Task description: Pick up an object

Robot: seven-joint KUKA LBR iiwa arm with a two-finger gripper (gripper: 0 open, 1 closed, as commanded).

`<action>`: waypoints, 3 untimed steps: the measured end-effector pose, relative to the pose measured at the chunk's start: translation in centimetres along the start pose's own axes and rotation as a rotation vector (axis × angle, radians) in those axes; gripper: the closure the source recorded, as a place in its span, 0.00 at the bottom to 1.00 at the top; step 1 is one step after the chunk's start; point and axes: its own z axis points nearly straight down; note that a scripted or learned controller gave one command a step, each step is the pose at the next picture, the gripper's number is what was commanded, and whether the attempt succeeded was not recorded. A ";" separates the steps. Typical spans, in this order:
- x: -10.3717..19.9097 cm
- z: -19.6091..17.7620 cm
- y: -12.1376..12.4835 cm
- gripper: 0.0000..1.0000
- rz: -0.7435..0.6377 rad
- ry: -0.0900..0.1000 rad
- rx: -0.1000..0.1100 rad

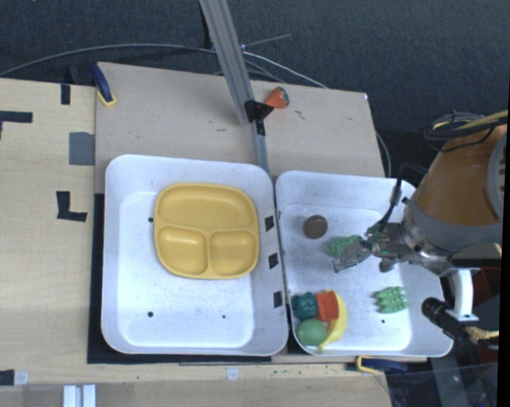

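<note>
Reaching in from the frame's right, the arm [458, 195] sets its gripper [354, 255] low over the right bin [365, 191], fingers clamped on a green toy [343, 244].

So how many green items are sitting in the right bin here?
4, maybe more under the arm. One green piece lies at the tool, a ridged one near the right wall, a dark teal one and a round light-green one in the front-left cluster.

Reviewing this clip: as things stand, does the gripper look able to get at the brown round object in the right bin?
Probably yes. The brown round object lies alone on bare bin floor, apart from the green toy beside the gripper, with nothing over it; the gripper is already in the right bin.
</note>
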 end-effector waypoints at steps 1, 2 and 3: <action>0.0 0.0 0.0 0.00 0.000 0.000 0.000; -0.6 6.2 -0.2 0.00 0.002 0.000 0.006; -0.6 11.5 -0.3 0.00 0.001 -0.001 0.002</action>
